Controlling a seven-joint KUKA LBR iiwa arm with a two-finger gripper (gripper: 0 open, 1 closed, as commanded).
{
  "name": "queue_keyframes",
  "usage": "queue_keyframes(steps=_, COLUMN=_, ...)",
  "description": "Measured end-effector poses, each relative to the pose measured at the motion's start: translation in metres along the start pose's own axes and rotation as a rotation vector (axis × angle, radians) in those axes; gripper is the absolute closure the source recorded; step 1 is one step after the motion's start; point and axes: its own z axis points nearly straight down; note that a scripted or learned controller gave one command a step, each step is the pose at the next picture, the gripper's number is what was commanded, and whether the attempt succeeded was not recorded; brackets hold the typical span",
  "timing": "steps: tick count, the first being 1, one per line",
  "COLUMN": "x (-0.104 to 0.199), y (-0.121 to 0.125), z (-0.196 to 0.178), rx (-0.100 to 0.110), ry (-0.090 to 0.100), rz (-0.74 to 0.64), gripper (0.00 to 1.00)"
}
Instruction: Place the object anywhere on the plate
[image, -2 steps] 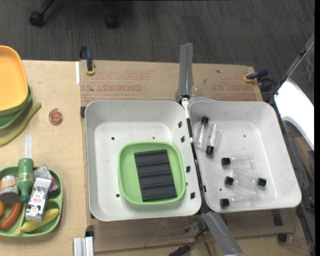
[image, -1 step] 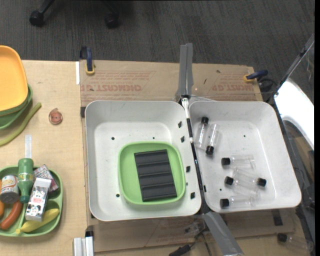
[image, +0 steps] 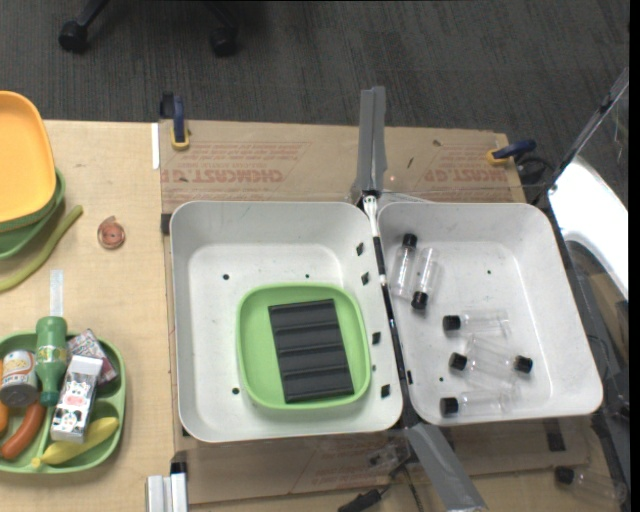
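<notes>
A green square plate (image: 256, 345) sits in the middle of the left white bin (image: 210, 255). A black ribbed rectangular object (image: 310, 350) lies flat on the plate, inside its rim. The right white bin (image: 545, 260) holds several clear vials with black caps. Two vials (image: 415, 270) lie near its upper left corner. The others (image: 485, 360) are scattered toward its front.
Both bins rest on cardboard (image: 270, 165) held by clamps (image: 175, 125). To the left, the wooden table carries stacked yellow and green plates (image: 20, 170), a small pink item (image: 112, 233) and a green tray of toy food (image: 60, 405). A white curved body (image: 595, 205) stands at the right edge.
</notes>
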Motion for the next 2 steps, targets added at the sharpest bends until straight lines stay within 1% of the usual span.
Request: queue_keyframes(steps=2, x=0.0000, y=0.0000, z=0.0001, rx=0.000, ry=0.000, rz=0.000, gripper=0.00)
